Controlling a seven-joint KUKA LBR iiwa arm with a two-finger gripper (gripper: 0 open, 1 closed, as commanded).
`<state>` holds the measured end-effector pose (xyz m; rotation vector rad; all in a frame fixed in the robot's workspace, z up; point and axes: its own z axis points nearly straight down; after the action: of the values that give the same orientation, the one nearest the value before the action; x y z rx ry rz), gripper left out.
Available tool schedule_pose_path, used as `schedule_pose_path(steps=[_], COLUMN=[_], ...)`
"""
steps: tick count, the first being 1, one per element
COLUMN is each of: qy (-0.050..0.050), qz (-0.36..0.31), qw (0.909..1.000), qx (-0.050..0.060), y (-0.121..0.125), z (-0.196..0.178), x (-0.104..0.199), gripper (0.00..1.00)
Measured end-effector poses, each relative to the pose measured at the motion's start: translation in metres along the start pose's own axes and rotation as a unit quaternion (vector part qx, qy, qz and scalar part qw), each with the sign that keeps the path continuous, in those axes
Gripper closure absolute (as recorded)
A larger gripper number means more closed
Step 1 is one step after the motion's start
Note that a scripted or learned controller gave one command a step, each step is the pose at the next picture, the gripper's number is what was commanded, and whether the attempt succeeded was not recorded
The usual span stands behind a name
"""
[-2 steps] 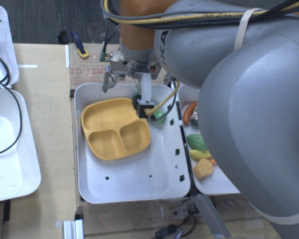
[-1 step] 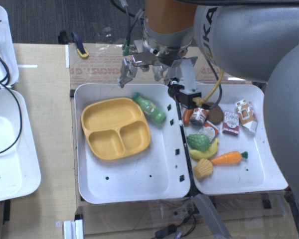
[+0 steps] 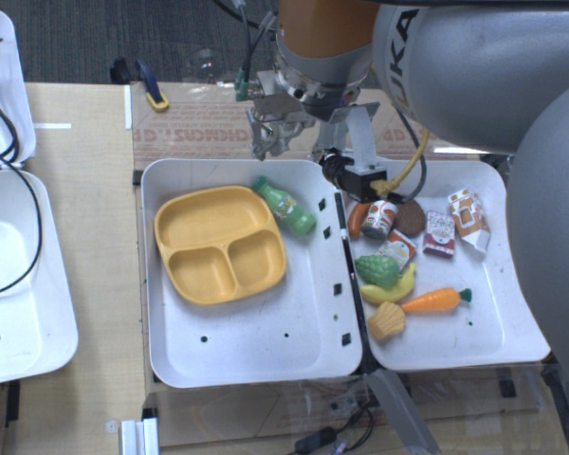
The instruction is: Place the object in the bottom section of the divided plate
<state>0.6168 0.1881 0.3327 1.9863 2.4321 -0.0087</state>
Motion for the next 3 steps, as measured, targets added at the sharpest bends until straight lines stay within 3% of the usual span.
schedule_pose_path(steps=[1,2,3], qy=[0.001,0.001,0.001], qz=[0.021,-0.144,-0.065], qw=[0.9998,0.9895,0.9979], qx=[0.000,-0.002,0.000], y=[0.035,0.047,0.033], z=[0.114,0.003,0.120], x=[-0.040,0.014,-0.052], gripper=[1.00,1.00,1.00])
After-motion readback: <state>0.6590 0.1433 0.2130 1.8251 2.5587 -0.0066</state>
